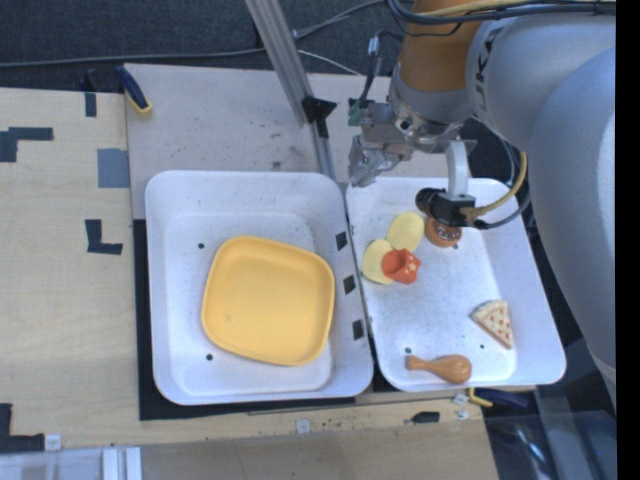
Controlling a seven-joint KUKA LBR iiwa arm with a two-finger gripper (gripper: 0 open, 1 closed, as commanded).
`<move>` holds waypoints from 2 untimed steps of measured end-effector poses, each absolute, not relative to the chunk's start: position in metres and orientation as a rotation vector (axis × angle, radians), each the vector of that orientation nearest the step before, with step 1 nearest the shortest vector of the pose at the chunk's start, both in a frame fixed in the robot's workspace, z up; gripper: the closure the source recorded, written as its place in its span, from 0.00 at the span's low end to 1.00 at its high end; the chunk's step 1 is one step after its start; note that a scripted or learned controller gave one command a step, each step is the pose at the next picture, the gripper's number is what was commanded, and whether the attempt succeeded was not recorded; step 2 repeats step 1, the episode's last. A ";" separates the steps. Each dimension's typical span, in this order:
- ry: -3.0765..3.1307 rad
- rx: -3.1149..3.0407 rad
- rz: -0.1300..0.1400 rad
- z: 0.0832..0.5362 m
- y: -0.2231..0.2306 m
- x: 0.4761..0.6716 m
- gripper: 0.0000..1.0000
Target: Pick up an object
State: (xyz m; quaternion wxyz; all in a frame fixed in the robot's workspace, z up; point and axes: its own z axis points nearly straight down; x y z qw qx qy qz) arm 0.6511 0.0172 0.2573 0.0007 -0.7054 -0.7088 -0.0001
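Grey two-finger gripper (368,171) hovers over right white bin's (530,368) 11 o'clock corner; finger state: cannot tell. Red-and-yellow toy pieces (392,260) lie at its 5 o'clock.

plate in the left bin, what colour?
Yellow-orange, plain, no pattern. The plate shows clearly in the camera view.

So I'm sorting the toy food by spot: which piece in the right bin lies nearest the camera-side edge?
The brown drumstick, lying along the bin's near rim; the pizza slice sits farther back.
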 end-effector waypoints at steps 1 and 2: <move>-2.225 -2.216 0.001 0.248 0.061 0.643 1.00; -2.225 -2.216 0.001 0.248 0.061 0.643 1.00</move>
